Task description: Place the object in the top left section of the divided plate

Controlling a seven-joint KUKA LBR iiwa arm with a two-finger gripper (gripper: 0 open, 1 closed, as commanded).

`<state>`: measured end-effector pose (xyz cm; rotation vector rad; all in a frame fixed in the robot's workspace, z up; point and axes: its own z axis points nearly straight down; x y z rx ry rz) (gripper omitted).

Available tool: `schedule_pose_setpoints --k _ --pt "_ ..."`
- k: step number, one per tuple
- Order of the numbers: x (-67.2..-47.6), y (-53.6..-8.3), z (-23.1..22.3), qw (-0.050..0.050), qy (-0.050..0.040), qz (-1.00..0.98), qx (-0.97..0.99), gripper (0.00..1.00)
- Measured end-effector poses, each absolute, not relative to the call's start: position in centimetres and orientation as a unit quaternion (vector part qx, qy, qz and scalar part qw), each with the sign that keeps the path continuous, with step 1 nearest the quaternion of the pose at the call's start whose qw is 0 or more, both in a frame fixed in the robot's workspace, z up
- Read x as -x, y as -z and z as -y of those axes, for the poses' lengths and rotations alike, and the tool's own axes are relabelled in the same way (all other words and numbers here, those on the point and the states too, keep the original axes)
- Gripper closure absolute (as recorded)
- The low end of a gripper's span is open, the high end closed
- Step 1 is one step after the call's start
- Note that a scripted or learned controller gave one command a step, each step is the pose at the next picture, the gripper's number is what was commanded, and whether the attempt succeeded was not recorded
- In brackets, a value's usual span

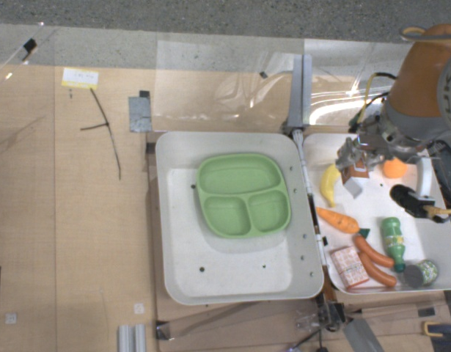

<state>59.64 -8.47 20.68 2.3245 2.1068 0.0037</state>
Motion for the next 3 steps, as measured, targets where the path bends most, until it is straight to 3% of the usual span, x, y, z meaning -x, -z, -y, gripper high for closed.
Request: schedule_pose_setpoints --k 1,2,3 --pt "-55.3 -21.4 0.7 0.001 -0.0013 -0.751 -0.660 1.00" --pt "-52.3 -19.1 -6.0 0.001 -0.0012 -0.760 -0.650 1.00" --pt "-52.3 -19.1 -6.0 0.001 -0.0015 -0.760 -0.650 0.00"
